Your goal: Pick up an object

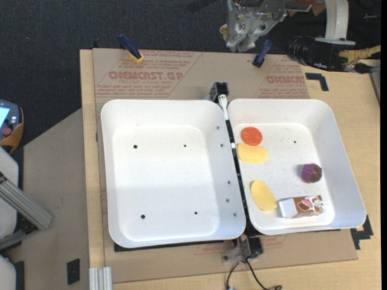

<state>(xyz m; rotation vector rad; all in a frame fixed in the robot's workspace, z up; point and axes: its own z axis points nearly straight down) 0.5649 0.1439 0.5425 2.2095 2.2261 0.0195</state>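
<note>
Five objects lie in the right white bin (338,162), well below my tool (245,32), which hangs at twelve o'clock beyond the cardboard-covered surface (157,71); I cannot tell its state. A round orange piece (251,136) touches a yellow oval (252,154) below it. At six o'clock a second yellow oval (263,195) sits beside a brown-and-white packet (301,206). A purple ball (311,173) rests at three o'clock.

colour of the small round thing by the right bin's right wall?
Dark purple. The small round thing shows clearly in the camera view, against the white right bin.
</note>
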